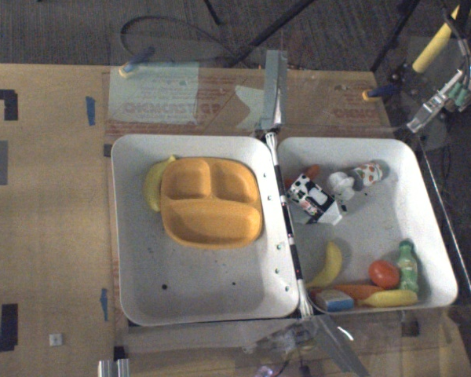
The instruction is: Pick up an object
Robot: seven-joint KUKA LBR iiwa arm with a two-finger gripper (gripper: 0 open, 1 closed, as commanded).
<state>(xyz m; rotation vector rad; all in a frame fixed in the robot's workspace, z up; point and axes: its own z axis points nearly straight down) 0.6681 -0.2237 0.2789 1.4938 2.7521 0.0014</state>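
The left bin holds an orange divided plate with a yellow banana tucked partly under its left edge. In the right bin lie a black-and-white patterned box, a small white bottle, a yellow banana, a red tomato, a green bottle, a long yellow piece, an orange carrot and a small blue-and-white block. My gripper hangs outside the bins, past the right bin's far right corner and well away from every object.
A metal divider runs back from the seam between the bins. Tripod legs and cables cross the dark floor behind the bench. An orange clamp sits at the bench's back edge. The right bin's objects crowd its near edge and its far left corner.
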